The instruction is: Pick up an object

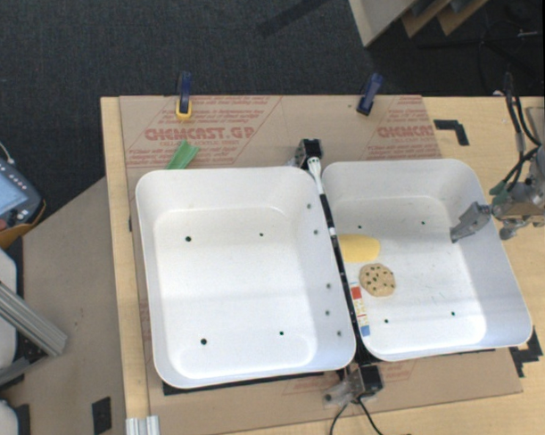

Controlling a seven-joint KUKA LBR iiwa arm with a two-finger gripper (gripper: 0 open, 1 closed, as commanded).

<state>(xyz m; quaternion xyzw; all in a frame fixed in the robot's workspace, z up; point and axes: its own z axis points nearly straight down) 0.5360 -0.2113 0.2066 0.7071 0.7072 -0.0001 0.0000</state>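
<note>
In the right bin [490,325] a pale yellow, banana-like piece [358,247] lies near the left wall. Just below it sits a round brown cookie with dark chips [376,279]. A thin white strip with red and blue marks [359,309] leans along the same wall. My gripper [485,227] hangs over the bin's right rim, well to the right of all three objects. It is open, its two grey fingers [466,223] spread apart with nothing between them.
The left bin [159,278] adjoins the right one along a black divider bar [328,232]. A green scrap [182,155] and two clamps [183,95] rest on the cardboard at the back. Cables hang beside the arm at the right edge.
</note>
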